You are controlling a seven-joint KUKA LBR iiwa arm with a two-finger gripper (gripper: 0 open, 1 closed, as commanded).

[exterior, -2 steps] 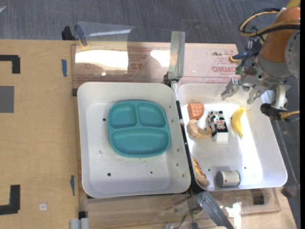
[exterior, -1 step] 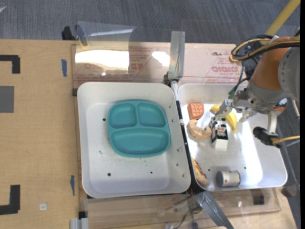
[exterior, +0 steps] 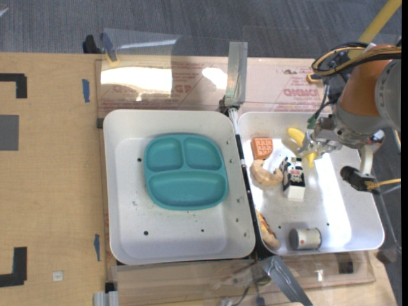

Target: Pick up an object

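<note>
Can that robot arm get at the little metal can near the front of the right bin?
Probably yes. The can lies by itself on bare bin floor, nothing over it, and the gripper hangs above the same bin.

Right bin crowded at its far-left middle, open along its right and near side.

In the right bin [exterior: 363, 225], an orange waffle-like block [exterior: 262, 147], a tan bread-like piece [exterior: 264, 174], a yellow banana-shaped toy [exterior: 299, 144] and a small black-and-white box [exterior: 294, 174] sit touching or just beside each other, leaving little gap between them. The gripper [exterior: 310, 146] and grey arm [exterior: 366, 101] hang over that cluster's right side, with cables [exterior: 335, 59] above. A metal can [exterior: 305, 238] lies apart near the front wall; another small item [exterior: 268, 231] hugs the left wall. In the left bin [exterior: 121, 171], a teal divided plate [exterior: 186, 171] takes the middle, with bare floor around it.
</note>
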